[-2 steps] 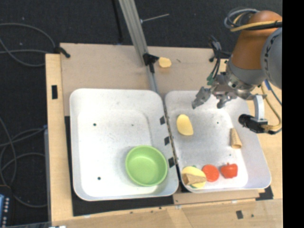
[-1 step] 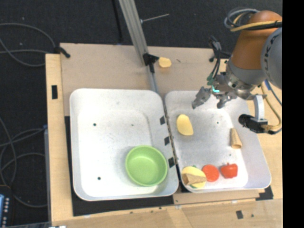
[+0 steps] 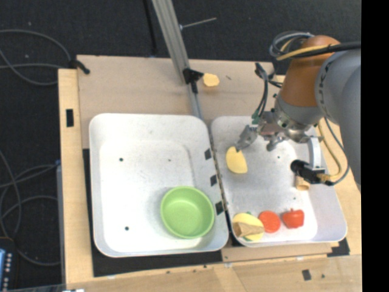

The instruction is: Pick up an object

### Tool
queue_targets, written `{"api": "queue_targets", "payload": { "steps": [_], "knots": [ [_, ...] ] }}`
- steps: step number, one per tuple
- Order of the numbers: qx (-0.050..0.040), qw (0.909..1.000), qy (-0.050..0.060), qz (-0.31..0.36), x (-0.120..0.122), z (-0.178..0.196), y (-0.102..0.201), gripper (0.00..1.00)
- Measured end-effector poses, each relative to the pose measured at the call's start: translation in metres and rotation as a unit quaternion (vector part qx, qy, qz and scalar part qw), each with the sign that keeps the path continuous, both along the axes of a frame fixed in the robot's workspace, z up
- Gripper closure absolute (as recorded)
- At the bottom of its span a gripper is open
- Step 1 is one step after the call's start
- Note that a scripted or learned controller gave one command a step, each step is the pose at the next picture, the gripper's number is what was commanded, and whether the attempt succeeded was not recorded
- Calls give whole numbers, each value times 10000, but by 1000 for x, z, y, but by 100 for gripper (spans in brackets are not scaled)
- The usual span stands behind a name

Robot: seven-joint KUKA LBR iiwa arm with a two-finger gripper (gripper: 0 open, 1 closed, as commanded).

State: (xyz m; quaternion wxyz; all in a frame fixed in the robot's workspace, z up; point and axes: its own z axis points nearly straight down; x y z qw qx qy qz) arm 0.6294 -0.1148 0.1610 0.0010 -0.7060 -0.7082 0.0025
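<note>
Yellow object (image 3: 236,160) lies just below-left of the jaws (image 3: 261,137), apart.

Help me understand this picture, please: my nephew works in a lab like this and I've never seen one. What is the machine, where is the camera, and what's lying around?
The camera hangs above a bench and looks down at a slant. The grey and orange machine on the right is a robot arm, driven by a program that is meant to pick up an object. At its tip is a gripper, hanging over the right white bin. I cannot tell whether it is open, and nothing shows as held.

In that bin lie a pale yellow lump just below the gripper and, along the near edge, a yellow and tan piece, a small orange-red ball and a red toy pepper. The left white bin holds a green bowl. A small yellow piece sits on the bench behind the bins, beside a metal pole.
</note>
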Motion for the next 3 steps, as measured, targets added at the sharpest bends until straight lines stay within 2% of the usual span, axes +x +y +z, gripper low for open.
{"api": "queue_targets", "payload": {
  "steps": [1,2,3],
  "knots": [
    [-5,10000,-4,-17,6,-59,-7,0],
    [-4,10000,-20,-22,6,-60,-9,0],
    [4,10000,-34,-30,7,-48,-9,100]
  ]
}}
